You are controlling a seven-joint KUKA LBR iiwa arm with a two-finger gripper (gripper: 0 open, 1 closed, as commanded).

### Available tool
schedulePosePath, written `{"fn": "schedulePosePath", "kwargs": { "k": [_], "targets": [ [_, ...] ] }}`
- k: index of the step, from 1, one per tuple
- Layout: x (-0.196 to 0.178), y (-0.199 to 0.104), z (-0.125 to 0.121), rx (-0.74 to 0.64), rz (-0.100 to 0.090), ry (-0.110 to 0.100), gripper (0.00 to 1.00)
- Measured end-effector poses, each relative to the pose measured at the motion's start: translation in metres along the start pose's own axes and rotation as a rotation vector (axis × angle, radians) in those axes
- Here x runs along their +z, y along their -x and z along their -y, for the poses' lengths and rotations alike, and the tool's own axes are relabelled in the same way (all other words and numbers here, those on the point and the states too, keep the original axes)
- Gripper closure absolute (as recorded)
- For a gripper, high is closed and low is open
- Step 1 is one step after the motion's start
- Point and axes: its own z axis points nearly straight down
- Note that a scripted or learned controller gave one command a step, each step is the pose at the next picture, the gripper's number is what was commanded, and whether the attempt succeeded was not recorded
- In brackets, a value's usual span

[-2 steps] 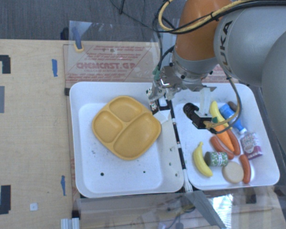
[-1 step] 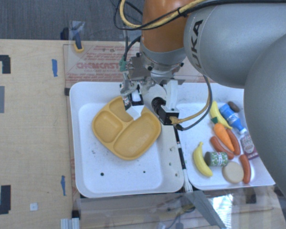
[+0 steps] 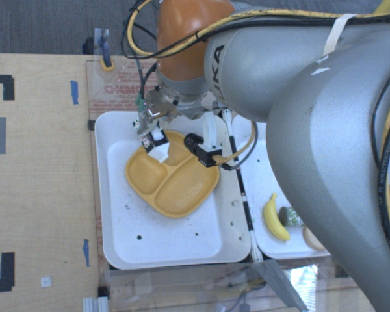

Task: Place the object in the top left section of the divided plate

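Observation:
A yellow divided plate (image 3: 175, 188) lies in the left white bin (image 3: 172, 242), turned at a slant. Its largest section faces the lower right and two smaller sections sit along its upper left. My gripper (image 3: 153, 139) hangs over the plate's upper left edge, reaching down from the orange-banded wrist (image 3: 185, 34). A small white and black piece (image 3: 159, 151) shows right under the gripper, over the plate's upper section. I cannot tell whether this piece is an object or part of the gripper. The arm hides the bin's far side.
The right bin (image 3: 273, 247) holds a yellow banana (image 3: 275, 218), a greenish object (image 3: 291, 216) and a tan object (image 3: 311, 238), partly under the arm. A black cable connector (image 3: 201, 149) hangs by the plate's upper right. Wooden bench (image 3: 39, 174) lies to the left.

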Motion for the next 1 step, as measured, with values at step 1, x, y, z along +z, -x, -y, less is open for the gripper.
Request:
{"fn": "schedulePosePath", "kwargs": {
  "k": [1],
  "targets": [
    [-0.0004,0.0003,-0.0002,0.000,0.000,0.001,0.00]
  ]
}}
